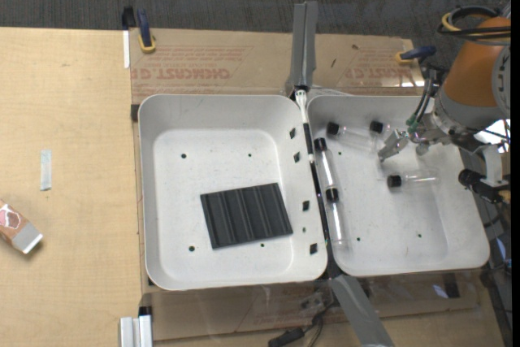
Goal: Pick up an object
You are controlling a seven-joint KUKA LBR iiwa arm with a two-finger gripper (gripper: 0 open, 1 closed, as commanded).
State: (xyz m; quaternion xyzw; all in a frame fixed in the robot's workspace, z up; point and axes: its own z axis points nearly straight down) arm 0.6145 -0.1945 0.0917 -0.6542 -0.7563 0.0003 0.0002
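Note:
A black ribbed rectangular pad [246,214] lies flat in the left bin [162,175]. Several clear tubes with black caps are in the right bin [455,248]: one tube [354,132] near the back, one tube [413,176] in the middle, and two tubes [327,183] end to end along the left wall. My gripper [392,146] hangs low over the right bin's back half, between the back tube and the middle tube, just above the middle one. I see nothing held in it.
The grey arm with its orange band [475,73] comes in over the right bin's back right corner. A metal divider [305,53] stands between the bins at the back. Clamps [145,32] hold the cardboard behind the bins. A small packet [18,227] lies on the bench at far left.

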